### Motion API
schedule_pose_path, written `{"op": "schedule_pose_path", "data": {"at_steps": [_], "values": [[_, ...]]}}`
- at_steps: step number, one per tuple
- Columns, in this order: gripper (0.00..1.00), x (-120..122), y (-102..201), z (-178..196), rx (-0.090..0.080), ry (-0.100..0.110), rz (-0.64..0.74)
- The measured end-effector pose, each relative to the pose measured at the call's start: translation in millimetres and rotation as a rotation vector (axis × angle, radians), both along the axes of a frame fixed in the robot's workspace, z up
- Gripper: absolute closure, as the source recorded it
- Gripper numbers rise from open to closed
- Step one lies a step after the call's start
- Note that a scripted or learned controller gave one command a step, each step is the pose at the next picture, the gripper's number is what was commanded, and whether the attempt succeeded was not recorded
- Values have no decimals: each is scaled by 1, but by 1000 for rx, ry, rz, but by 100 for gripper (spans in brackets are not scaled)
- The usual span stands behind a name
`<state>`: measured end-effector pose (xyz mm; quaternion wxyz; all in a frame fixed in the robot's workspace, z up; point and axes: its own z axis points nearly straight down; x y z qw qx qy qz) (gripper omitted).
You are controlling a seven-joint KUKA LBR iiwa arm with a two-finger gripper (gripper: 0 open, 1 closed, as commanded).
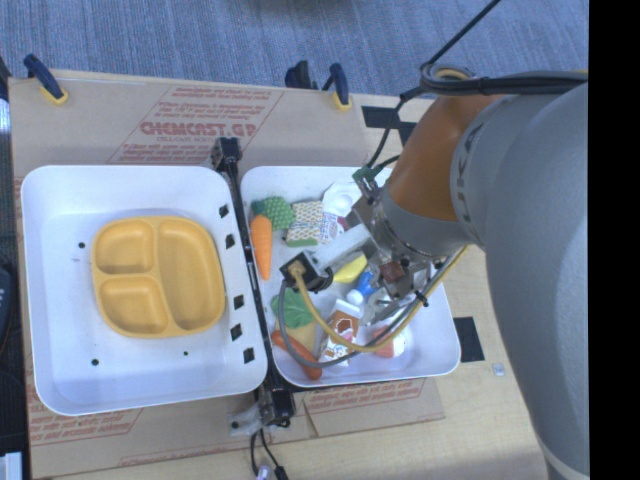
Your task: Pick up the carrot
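Camera view, entries as we read them.

Item 1, carrot point(261, 246): orange, tapered, lying lengthwise in the right bin point(447, 340) against its left wall, thick end toward the far side, tip pointing to the near side. A green knobbly piece point(272, 211) touches the thick end; we cannot tell whether it is the carrot's top or a separate thing.

Handling, our judgement: it looks like a toy, so light and fairly stiff, probably smooth and a little slippery. The taper would let a grip slide toward the tip. We would take hold across the thick upper half, closing across its width. The bin wall just beside it leaves little room on that side.

Item 2, gripper point(386, 282): over the middle of the right bin, well apart from the carrot, largely hidden beneath the wrist. We cannot tell whether it is released or clenched, and we see nothing held in it.

Item 3, clutter in the right bin: a printed box point(305, 226) near the carrot, a yellow piece point(349, 266), and a second orange piece point(298, 354) at the near edge, which we judge easy to mistake for the target.

Item 4, left bin point(32, 268): holds a yellow divided plate point(158, 273).
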<state>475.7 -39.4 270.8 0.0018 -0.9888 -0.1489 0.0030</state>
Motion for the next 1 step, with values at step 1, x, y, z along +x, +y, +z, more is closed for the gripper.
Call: {"op": "schedule_pose_path", "data": {"at_steps": [1], "values": [[0,44,29,-80,0,1,-50]]}}
